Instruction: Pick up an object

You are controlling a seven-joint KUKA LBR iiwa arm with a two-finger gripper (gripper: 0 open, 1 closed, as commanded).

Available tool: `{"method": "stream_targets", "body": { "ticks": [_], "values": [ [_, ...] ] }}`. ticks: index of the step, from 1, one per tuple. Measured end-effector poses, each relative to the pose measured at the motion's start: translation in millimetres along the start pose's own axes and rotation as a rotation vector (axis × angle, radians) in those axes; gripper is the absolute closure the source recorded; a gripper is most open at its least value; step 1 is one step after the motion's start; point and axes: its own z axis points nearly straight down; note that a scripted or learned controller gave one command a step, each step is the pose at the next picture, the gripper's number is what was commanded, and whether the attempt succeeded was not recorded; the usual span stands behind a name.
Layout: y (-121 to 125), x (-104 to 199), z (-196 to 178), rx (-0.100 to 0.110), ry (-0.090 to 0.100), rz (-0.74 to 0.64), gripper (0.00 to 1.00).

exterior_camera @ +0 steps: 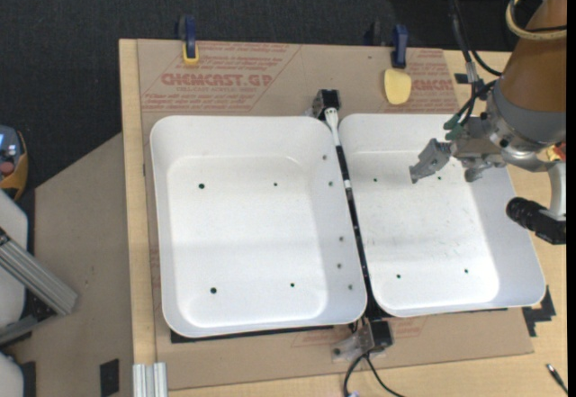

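Figure: pick attempt viewed from above, described from the near edge of the table to the far edge.

Nearest the viewer, below and to the left of the claw, lies the front rim of the two shallow white plastic bins. The left-hand white bin (pixel 180 233) sits well to the claw's left; its floor shows small dark dots and no loose article. The right-hand white bin (pixel 504 283) extends beneath and in front of the claw, and its floor likewise carries nothing graspable that can be made out.

The grey two-finger claw (pixel 436 161) hangs over the far half of the right-hand bin, tilted toward the left, on the grey arm with its orange band (pixel 540 35). Whether its fingers are parted or pressed together cannot be told; no article is visible between them.

Beyond the claw and slightly left, outside both bins, a small pale-yellow rounded object (pixel 397 86) rests on the brown cardboard-covered table (pixel 234 71), just below a blue clamp (pixel 400 42).

Progress, as a judgement: nothing appears lifted, so the pick remains undone. The only candidate article lies well apart from the claw, past the bin's far rim.
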Motion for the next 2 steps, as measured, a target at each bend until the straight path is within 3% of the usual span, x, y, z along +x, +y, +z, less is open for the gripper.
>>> {"method": "stream_targets", "body": {
  "ticks": [1,2],
  "values": [
    [1,0,-11,-0.003,-0.001,-0.001,1.00],
    [-2,41,-171,-0.022,-0.001,-0.006,1.00]
  ]
}}
